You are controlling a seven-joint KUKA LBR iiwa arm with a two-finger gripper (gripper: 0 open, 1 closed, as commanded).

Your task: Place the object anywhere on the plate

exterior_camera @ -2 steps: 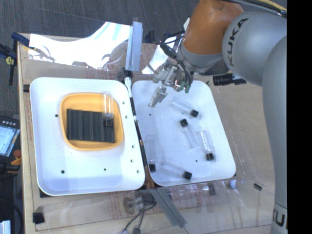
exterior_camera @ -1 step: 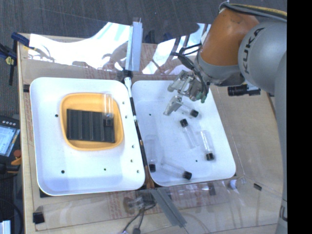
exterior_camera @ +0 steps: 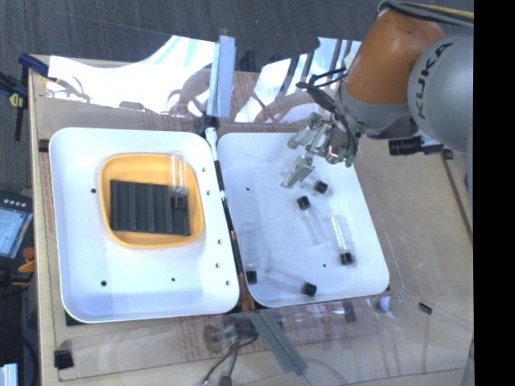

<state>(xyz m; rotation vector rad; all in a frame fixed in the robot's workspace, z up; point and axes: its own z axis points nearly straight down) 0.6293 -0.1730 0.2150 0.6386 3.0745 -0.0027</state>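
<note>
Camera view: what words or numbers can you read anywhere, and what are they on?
"KUKA", in dark letters running down the grey robot arm beside its orange band.
The small grey device with a screen at the left edge carries marks too small and blurred to read.
No other text is legible.

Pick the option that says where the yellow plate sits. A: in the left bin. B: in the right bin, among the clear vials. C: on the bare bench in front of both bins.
A: the yellow plate lies inside the left bin, while the clear vials lie in the right bin.
</note>
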